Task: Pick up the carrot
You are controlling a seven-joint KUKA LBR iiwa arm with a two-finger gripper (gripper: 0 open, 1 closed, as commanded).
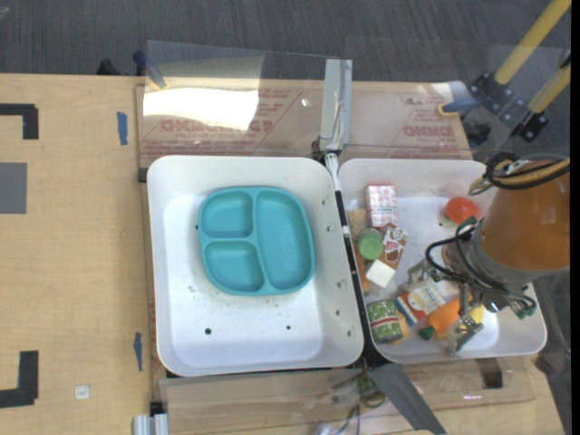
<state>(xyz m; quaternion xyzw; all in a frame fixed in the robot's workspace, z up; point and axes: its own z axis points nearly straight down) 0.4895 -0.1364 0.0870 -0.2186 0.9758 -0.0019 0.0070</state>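
Note:
The carrot [442, 317], a small orange piece, lies near the front of the right bin [518, 338] among other play foods. My gripper [464, 323] hangs low in that bin, just to the right of the carrot and touching or nearly touching it. The grey arm with its orange band [530, 225] covers the bin's right part and hides much of the gripper. I cannot make out whether the carrot sits inside the gripper or only beside it.
Around the carrot lie a green packet [384, 321], a colourful pouch [419, 299], a white cube [381, 273], a green round piece [370, 245], a pink box [381, 204] and a red tomato [460, 209]. A teal divided plate [256, 240] sits in the left bin [181, 315].

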